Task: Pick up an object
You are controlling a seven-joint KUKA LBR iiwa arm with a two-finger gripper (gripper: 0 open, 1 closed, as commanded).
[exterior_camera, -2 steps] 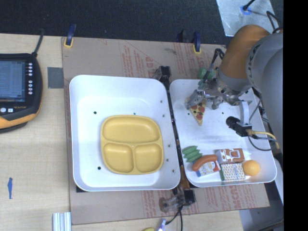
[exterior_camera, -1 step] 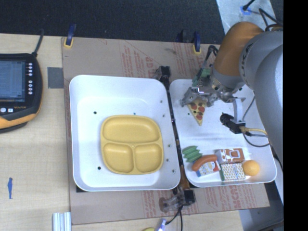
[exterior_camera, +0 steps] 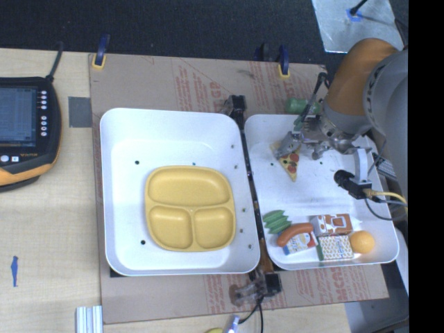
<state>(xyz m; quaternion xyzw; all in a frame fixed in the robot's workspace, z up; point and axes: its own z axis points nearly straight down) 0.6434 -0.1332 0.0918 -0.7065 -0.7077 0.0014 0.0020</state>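
- Right bin, near edge: an orange ball lies at the right, with a patterned carton just to its left and a small box just beyond the carton.
- Left of these, a hot dog lies beside a white card, and a green pea pod sits just left of the hot dog.
- Left bin: a yellow divided plate rests near its centre.
- Right bin, far half: a pizza slice lies flat on the bin floor, tip pointing near.
- The gripper hangs just beyond the pizza slice, at its far end. Finger state cannot be determined from this view.
- The arm enters from the right, over the far right corner of the right bin.
- Far left on the bench: a control pendant lies well apart from both bins.
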